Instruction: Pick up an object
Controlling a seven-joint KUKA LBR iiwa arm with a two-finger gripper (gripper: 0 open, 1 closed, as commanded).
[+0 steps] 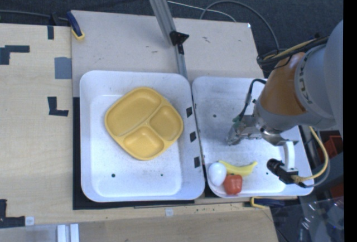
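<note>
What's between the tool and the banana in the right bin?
Bare white bin floor. In the camera view the tool sits above the banana, apart from it, with no object in the gap; the egg and red thing lie beyond the banana.

1. No readable text, label, brand, number or sign anywhere on the bench.
2. The yellow three-compartment plastic tray [144,122] carries no lettering.
3. The two shallow white bins, left [89,124] and right [215,96], bear only dark specks, nothing legible.
4. The dark tape patches on the pale wooden tabletop [33,124] are plain shapes, not characters.
5. The grey and orange arm [290,96] shows no legible marking.
</note>
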